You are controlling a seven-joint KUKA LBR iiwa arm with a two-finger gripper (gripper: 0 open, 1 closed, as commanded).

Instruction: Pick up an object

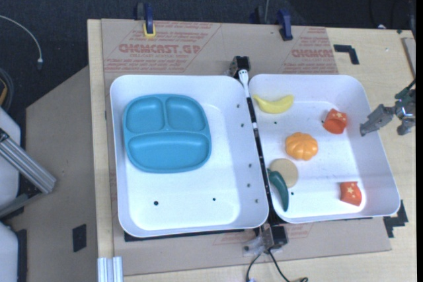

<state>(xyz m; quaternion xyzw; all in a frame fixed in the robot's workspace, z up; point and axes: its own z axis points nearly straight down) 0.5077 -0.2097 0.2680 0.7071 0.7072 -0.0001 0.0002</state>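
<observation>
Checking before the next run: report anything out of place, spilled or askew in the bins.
Nothing stands out. The blue divided plate lies flat in the left bin. The banana, orange pumpkin and two red pieces lie apart in the right bin, nothing spilled.

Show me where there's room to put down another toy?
Left bin: bare floor in front of and right of the blue tray. Right bin: crowded; only small gaps between pumpkin and the red pieces.
</observation>
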